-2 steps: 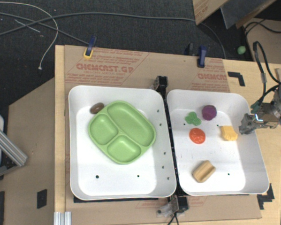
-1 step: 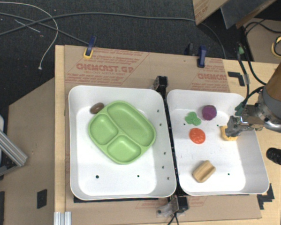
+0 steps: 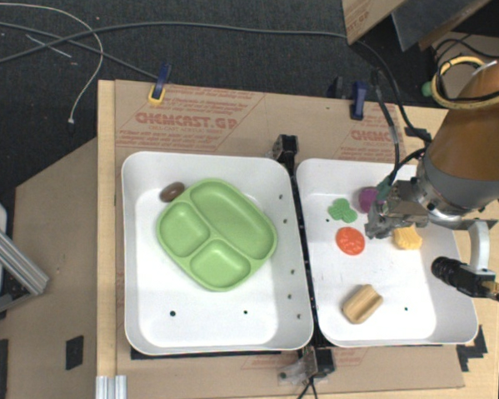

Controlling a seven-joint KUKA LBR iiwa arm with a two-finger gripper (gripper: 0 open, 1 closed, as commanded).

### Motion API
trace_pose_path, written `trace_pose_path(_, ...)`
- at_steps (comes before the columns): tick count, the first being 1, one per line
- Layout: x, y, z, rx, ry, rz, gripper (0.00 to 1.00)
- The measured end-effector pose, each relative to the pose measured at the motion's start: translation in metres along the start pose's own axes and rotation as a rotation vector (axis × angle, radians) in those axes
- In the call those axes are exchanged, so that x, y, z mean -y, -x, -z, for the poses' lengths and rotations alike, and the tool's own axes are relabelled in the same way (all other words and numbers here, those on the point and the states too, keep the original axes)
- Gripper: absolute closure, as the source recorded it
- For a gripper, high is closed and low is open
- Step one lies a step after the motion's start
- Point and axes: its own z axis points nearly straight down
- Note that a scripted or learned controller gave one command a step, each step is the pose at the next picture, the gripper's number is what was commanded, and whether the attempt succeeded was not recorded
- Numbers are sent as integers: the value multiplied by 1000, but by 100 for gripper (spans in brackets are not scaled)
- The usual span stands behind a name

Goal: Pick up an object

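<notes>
Left bin [image 3: 138,255]: holds a green tray [image 3: 217,233] with three compartments, lying near its centre; a small brown piece [image 3: 173,192] sits just beside the tray at 10 o'clock; open white floor runs along the bin's 6 o'clock edge and its 9 o'clock wall.
Right bin [image 3: 410,324]: walls touch the left bin along the centre seam; open floor lies at 5 to 6 o'clock, and along the 12 o'clock wall.
Gripper [image 3: 382,222]: low over the right bin, at about 1 o'clock from its centre; whether it is parted or closed, cannot tell; nothing is seen in its hold.
Red piece [image 3: 350,241]: on the floor just beside the gripper, at its 8 o'clock; free on its 6 and 9 o'clock sides.
Green piece [image 3: 342,211]: near the red piece, at its 12 o'clock; apart from it.
Purple piece [image 3: 366,197]: at the gripper's 11 o'clock, partly hidden by it.
Yellow piece [image 3: 408,238]: at the gripper's 4 o'clock, close under the wrist.
Tan block [image 3: 362,304]: well apart from the rest, toward 6 o'clock; open floor on all sides.
Arm [image 3: 469,148]: covers the bin's 2 o'clock corner; cables [image 3: 395,135] cross the 12 o'clock wall.
</notes>
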Motion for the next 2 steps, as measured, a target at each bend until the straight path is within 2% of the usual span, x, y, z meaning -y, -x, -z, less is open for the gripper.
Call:
trace_pose_path(1, 11, -56, 2, 0, -1, 0, 100)
trace_pose_path(2, 19, -111, -14, 0, -2, 0, 100)
